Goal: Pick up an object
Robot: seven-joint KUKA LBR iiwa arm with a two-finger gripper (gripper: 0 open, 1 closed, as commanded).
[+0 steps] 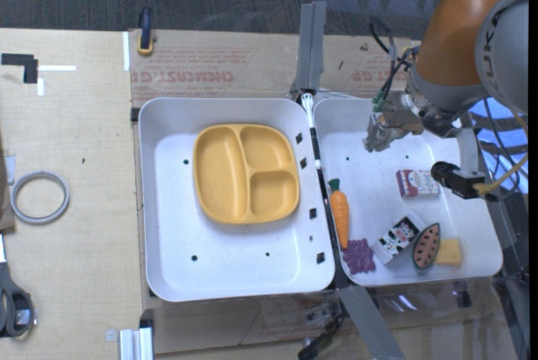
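My gripper [380, 136] hangs over the back of the right bin [361, 173], with nothing visible between its fingers. In that bin lie a small red and white carton [418, 183], an orange carrot [340, 215], a purple grape bunch [360, 256], a black and white carton [397, 239], a watermelon slice [426, 246] and a yellow cheese wedge [450, 251]. The carton sits to the right of and below the gripper. The carrot lies against the bin's left wall.
The left bin [168, 240] holds a yellow divided plate [246, 173]. A grey tape ring [37, 197] and scissors [15, 308] lie on the wooden bench at the left. A metal divider [309, 55] stands between the bins at the back.
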